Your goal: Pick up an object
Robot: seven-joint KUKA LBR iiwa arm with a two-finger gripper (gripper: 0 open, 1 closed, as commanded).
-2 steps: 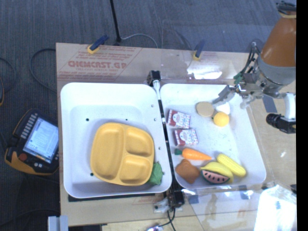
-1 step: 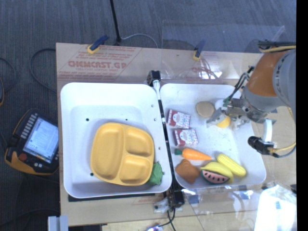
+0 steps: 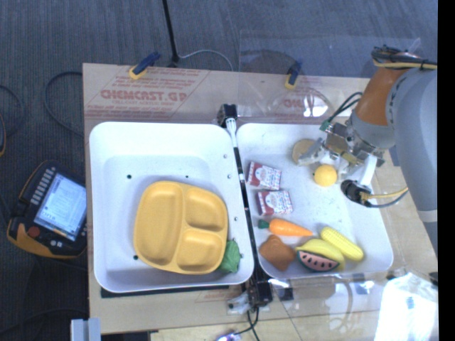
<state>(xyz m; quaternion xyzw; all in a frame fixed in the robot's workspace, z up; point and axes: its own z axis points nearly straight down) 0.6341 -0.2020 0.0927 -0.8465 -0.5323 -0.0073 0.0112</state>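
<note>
Reach is made from the right bin's far right corner, where the gripper is seen low over the bin floor. A yellow ball lies just beside it, toward the bin's near edge and slightly to the left; being round, it has no long axis to align with. A tan object lies just left of the gripper, near the far edge. Whether either is touched cannot be told, and nothing is seen between the fingers. Whether they are spread or pressed together cannot be told; the wrist hardware hides them.

The arm is bent in over the bin's right edge, its orange band above the wrist, the wrist pointed down and leftward.

Other candidates are spread well apart from the gripper: two red packets by the left edge, a carrot, a brown piece, a melon slice and corn toward the near edge.

The left bin holds a yellow tray with a green thing at its near right corner.

The ball is judged the likeliest target; a short shift toward the near edge would be needed to centre over it, and a round toy may roll off under contact.
</note>
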